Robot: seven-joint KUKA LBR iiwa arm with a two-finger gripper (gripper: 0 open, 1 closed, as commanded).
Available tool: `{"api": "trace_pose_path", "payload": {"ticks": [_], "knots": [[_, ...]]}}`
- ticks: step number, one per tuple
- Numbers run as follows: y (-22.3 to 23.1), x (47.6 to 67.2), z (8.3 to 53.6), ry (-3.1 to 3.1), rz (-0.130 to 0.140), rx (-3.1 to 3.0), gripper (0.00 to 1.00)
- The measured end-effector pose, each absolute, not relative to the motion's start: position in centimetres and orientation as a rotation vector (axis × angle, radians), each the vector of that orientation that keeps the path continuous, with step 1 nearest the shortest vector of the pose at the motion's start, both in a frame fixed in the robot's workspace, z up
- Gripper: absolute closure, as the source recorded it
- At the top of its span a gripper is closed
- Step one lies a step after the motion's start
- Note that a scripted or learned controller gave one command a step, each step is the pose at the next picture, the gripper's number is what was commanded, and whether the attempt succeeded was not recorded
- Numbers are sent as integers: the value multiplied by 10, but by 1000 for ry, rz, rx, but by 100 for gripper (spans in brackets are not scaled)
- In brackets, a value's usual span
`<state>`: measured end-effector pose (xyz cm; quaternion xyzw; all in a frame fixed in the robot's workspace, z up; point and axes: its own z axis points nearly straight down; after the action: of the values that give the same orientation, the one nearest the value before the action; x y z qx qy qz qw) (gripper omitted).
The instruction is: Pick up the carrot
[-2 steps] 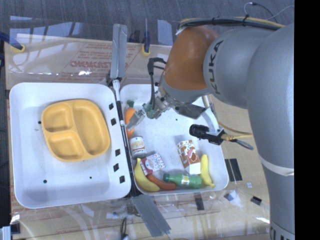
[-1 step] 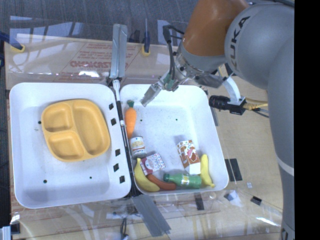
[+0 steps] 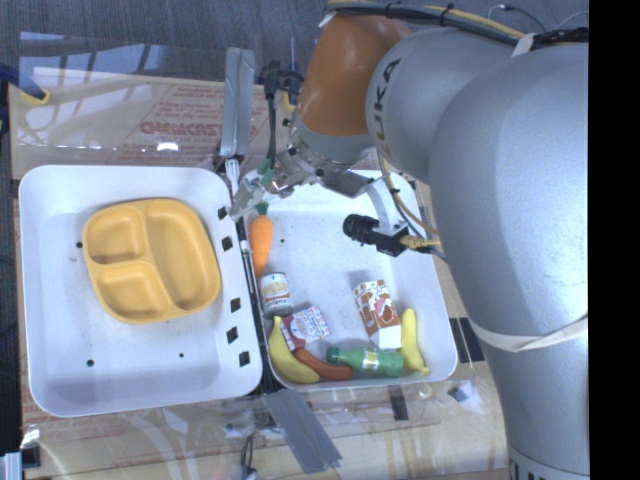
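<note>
Carrot (image 3: 261, 244) lies in the right bin (image 3: 432, 298), tight against that bin's left wall, its green top pointing up toward the jaws (image 3: 262, 184) and its orange tip pointing away from them. The jaws hang just above the leafy end, at the far left corner of the bin, with the grey arm (image 3: 480, 168) and its orange band (image 3: 345, 68) slanting in behind them. Whether they are spread or clenched cannot be told: the wrist hardware and cables crowd that spot, and nothing orange shows between them, so the carrot is best judged as not yet grasped.

Its place against the wall matters. A grasp across the body would need one side to slip into the narrow gap by the rim, which probably explains the approach near the top end, where the carrot is thinner and a little freer.

Farther from the jaws, beyond the carrot's tip, stands a small jar (image 3: 276, 293), then a red-and-white packet (image 3: 308, 324), a banana (image 3: 285, 358), a green bottle (image 3: 365, 360), a carton (image 3: 375, 310) and a second banana (image 3: 410, 340). None touches the carrot except perhaps the jar, which sits just beside its tip.

To the jaws' left, the other bin (image 3: 40, 368) holds a yellow divided plate (image 3: 150, 258), well apart from the work.
</note>
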<state>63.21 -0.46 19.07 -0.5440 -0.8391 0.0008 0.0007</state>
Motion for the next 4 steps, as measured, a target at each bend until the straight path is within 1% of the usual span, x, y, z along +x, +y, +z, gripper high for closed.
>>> {"api": "trace_pose_path", "payload": {"ticks": [1,2,3,4], "knots": [[-9,557,191,-2652,2,-1684,0],[-67,570,192,-2662,1,-1671,0],[-7,514,191,-2499,4,-1898,0],[-8,515,200,-2502,4,-1896,100]]}}
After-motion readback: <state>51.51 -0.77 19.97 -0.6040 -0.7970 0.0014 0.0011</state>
